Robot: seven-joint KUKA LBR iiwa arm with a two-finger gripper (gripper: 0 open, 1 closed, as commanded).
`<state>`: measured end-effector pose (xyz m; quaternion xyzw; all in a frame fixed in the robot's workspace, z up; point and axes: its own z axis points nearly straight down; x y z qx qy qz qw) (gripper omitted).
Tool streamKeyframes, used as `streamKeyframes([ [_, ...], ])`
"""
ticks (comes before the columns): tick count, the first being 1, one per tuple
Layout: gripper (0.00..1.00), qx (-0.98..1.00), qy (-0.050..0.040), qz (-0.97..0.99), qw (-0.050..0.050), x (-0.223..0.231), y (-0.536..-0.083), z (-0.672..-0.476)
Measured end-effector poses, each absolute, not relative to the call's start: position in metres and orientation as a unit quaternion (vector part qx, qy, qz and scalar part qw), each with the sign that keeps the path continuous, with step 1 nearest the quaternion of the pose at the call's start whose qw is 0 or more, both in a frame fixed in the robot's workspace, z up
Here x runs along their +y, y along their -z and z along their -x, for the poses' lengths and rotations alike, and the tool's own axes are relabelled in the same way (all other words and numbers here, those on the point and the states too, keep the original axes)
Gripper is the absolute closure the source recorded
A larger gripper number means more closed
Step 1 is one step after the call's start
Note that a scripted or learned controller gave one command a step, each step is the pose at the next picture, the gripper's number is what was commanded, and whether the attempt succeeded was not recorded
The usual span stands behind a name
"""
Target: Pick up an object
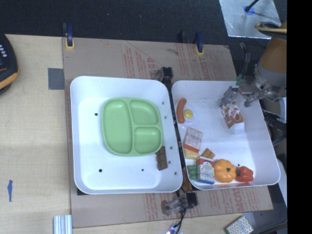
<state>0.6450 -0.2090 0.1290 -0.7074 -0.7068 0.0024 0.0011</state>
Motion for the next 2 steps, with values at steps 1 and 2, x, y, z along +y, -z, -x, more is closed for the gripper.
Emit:
streamKeyframes([
  [1, 0.00, -0.708, -0.0028, 0.706, 0.003, -0.210, -0.093, -0.615],
  [2, 1.00, -0.709, -0.0021, 0.705, 0.000, -0.211, -0.106, -0.617],
])
